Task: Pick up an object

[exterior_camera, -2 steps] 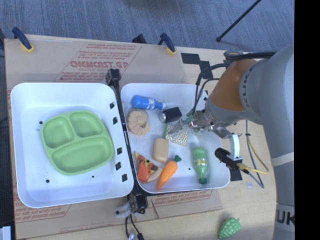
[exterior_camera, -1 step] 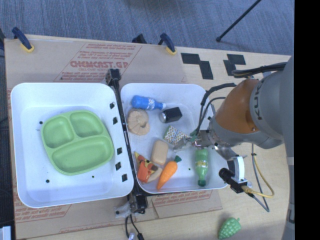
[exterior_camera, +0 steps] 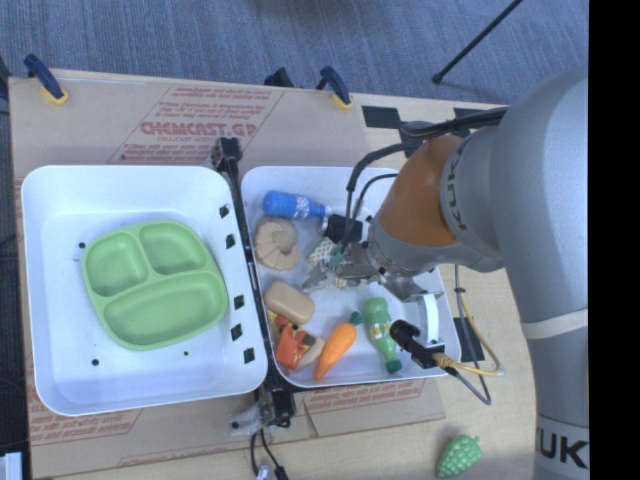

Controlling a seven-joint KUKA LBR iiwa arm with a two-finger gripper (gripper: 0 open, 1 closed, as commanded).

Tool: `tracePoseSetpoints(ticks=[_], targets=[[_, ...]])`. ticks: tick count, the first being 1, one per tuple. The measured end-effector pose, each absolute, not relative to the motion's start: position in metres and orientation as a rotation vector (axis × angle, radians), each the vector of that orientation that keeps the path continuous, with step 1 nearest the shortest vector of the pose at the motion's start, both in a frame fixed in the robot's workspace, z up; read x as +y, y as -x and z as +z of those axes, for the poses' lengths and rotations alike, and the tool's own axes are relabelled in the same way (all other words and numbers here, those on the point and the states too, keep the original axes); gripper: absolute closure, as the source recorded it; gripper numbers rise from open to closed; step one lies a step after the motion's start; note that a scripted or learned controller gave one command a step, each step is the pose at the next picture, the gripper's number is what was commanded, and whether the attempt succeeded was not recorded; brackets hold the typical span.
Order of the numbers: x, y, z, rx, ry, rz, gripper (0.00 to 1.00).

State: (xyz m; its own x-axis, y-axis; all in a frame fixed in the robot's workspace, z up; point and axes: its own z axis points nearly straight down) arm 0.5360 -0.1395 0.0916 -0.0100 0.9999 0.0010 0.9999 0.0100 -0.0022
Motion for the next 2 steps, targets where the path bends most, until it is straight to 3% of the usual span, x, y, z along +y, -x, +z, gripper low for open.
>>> tracePoseSetpoints(ticks=[1,2], targets=[[-0.1447,-0.5756,0.0917,-2.225,2.213,0.002,0.00],[-0.1447,-0.5754,0.1014,-2.227,2.208,0.004,1.00]])
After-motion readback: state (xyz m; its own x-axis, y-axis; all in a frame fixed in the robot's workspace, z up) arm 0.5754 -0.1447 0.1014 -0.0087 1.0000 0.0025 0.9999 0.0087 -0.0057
